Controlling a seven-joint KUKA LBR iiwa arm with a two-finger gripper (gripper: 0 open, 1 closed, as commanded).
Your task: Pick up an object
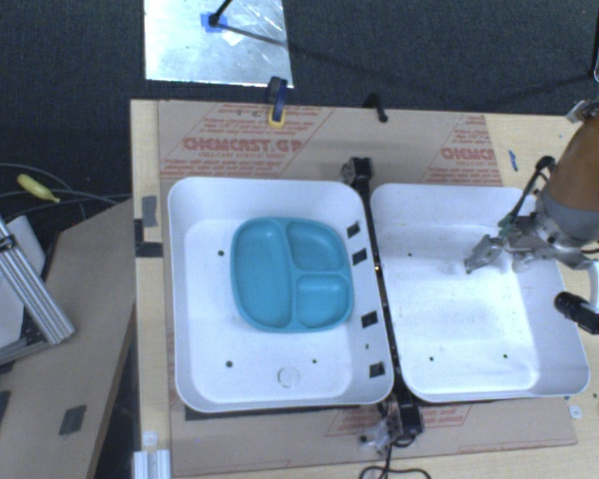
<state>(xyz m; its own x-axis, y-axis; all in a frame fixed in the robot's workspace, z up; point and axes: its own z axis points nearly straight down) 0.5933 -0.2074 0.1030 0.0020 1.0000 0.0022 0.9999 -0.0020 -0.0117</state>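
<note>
Plate (pixel 290 287): your blue divided plate lies flat near the middle of the left bin (pixel 195 218), three compartments facing up.
Small disc (pixel 289 375): a pale round piece sits on that bin's floor, near its front wall.
Right bin (pixel 459 367): its white floor lies under the arm.
Gripper (pixel 489 255): you see it low over the right bin's upper part, fingers slightly parted, nothing between them.

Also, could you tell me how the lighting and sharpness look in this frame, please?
In the camera view the light is even and soft; the gripper casts only a faint shadow on the right bin, the blue plate in the left bin is fairly sharp, and the foil sheet above shows mild glare.
</note>
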